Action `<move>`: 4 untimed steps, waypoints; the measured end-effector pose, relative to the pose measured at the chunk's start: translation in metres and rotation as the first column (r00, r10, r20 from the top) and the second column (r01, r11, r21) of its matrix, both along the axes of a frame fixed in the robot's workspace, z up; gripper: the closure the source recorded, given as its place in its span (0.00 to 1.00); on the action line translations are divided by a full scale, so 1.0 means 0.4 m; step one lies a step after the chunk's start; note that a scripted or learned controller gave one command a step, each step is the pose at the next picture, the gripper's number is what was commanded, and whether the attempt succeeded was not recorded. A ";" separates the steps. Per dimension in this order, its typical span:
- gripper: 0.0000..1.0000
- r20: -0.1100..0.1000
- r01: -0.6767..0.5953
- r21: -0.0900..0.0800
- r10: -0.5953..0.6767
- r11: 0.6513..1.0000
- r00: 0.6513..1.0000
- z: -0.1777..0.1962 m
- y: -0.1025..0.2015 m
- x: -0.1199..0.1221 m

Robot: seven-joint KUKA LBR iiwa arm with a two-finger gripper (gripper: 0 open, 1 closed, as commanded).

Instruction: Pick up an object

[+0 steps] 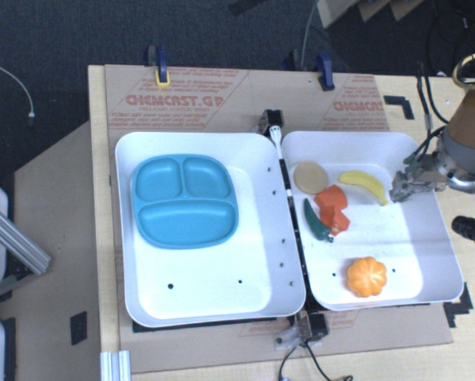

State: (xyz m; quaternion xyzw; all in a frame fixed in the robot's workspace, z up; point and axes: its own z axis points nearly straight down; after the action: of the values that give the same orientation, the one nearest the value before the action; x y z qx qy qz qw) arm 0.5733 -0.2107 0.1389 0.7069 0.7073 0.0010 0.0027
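In the camera view, the claw (401, 187) hangs over the right side of the right bin (427, 236), at the end of the grey arm (467, 145) that reaches in from the right. Whether the claw is spread or pressed together cannot be told at this size; nothing shows pinched in it. The nearest candidate is the yellow banana (363, 185), which lies just beside the claw, to its left, near the back of the bin. To do the step well, the arm would likely need to shift a little left so the claw centres over the middle of the banana, turn to straddle its narrow width across the curve, and then come straight down to the bin floor before closing.

The other things in this bin lie further left: a tan round disc (310, 178) near the banana's left end, a red pepper-like toy (333, 209) with a dark green piece (316, 219) touching it, and an orange pumpkin (366, 277) well apart at the front. The disc and the red toy are near enough to the banana's left end that a descent drifting left could knock them. The left bin (142, 292) holds a blue divided plate (185, 201), well away from the work. Both bins rest on a cardboard-covered surface (221, 94) with blue clamps at the back.
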 end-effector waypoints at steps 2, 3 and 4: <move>1.00 0.002 0.000 -0.001 0.000 1.000 1.000 0.245 -0.002 0.016; 1.00 -0.006 -0.005 0.005 0.005 1.000 1.000 0.220 0.130 0.011; 1.00 -0.007 -0.006 0.005 0.006 1.000 1.000 0.195 0.272 -0.002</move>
State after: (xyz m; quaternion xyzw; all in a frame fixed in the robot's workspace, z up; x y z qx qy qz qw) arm 0.5724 -0.1021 0.2170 0.7049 0.7093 0.0005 -0.0017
